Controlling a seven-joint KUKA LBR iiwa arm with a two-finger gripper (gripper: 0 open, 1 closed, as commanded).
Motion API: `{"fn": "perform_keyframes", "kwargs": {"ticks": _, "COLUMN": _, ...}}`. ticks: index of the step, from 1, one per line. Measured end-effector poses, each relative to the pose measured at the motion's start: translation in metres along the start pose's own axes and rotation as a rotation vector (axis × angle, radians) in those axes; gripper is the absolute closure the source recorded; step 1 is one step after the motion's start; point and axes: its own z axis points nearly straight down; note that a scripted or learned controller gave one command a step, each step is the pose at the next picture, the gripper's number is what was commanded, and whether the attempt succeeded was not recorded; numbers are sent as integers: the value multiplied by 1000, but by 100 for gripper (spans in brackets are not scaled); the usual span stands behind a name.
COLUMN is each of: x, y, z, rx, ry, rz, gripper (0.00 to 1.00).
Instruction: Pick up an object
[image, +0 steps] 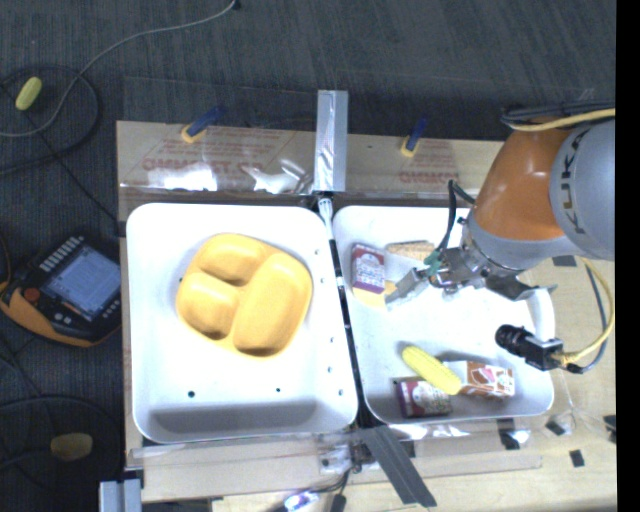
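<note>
One yellow mould (243, 292) fills the left bin (150, 400); five items share the right bin (375, 400); tool (415, 284) state unclear.

Yellow bread (243, 292) in white bin (150, 330); yellow corn (431, 368), dark red can (421, 398)

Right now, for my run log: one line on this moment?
arm: over right bin | gripper: by red packet, nothing seen held | corn: lying near front | left bin: yellow tray

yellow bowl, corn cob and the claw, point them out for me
yellow bowl (243, 292), camera view, on its domed middle
corn cob (431, 368), camera view, middle of its length
claw (408, 287), camera view, between its fingertips
</note>
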Motion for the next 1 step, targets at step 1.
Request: {"fn": "perform_keyframes", "kwargs": {"ticks": 1, "x": -12, "y": -62, "z": 42, "rx": 2, "ry": 1, "rz": -13, "gripper": 0}}
